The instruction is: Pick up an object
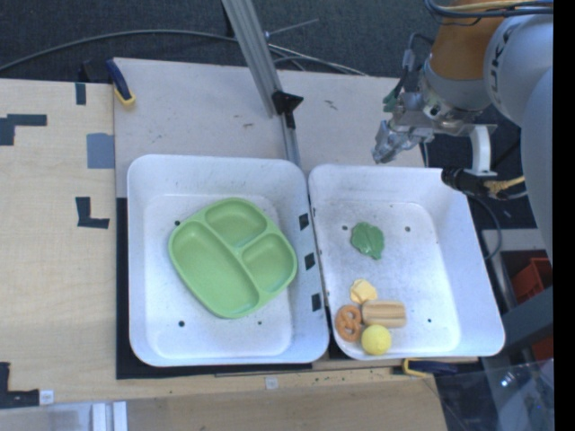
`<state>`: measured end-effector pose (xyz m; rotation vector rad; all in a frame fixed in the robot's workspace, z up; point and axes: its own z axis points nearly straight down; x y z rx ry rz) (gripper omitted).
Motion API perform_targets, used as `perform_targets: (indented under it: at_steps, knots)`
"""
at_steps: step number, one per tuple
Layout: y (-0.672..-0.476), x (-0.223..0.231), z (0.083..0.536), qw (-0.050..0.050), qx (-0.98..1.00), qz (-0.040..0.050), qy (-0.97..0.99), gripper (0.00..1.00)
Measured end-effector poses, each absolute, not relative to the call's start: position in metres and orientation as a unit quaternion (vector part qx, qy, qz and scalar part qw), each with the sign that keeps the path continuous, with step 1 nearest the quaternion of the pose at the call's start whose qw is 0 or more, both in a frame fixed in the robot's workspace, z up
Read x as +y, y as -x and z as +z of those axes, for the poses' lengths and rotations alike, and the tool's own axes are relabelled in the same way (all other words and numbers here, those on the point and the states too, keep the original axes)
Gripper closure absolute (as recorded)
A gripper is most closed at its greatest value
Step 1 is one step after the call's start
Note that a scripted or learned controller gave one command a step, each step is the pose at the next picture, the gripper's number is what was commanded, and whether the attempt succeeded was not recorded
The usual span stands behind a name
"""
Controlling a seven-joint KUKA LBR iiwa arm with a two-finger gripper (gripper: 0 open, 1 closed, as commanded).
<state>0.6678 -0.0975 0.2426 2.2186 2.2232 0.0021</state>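
The tool [393,144] is seen above the far rim of the right bin [467,241]; its grasp state cannot be told. A green leaf piece [367,240] lies mid-bin. A pretzel [348,319], bread roll [384,312] and lemon [376,339] are clustered at the near edge.
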Motion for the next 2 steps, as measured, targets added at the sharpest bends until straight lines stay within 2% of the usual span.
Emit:
perform_targets:
  at_steps: [2]
  knots:
    - [-0.653, 0.011, 0.248, -0.001, 0.709, -0.0004, -0.705, 1.0]
